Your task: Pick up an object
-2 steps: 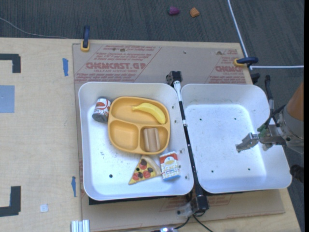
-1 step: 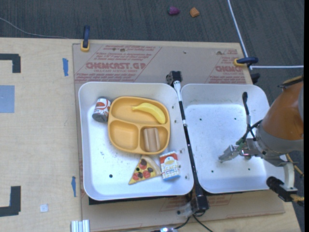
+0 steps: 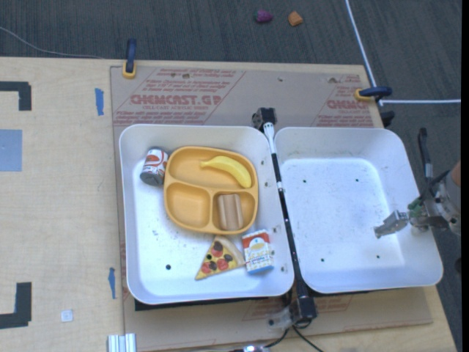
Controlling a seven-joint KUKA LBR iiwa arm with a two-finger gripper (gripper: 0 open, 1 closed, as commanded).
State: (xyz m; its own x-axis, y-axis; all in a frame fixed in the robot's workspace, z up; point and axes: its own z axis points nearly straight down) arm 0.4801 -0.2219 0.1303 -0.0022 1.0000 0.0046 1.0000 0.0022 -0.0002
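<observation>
While over the right bin (image 3: 344,152) at right edge, gripper (image 3: 386,227) state unclear, nothing held; better to swing left, drop squarely over banana (image 3: 229,169).

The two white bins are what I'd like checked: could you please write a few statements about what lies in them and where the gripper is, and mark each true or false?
1. The banana lies in the top compartment of the yellow divided plate. True.
2. The pizza slice lies in the right bin. False: it lies on the floor of the left bin, just below the plate.
3. The small can rests on its side to the left of the plate. True.
4. The gripper hangs over the left bin. False: it is over the right bin, near its right wall.
5. The small carton stands on the plate. False: it sits in the left bin beside the pizza slice.
</observation>
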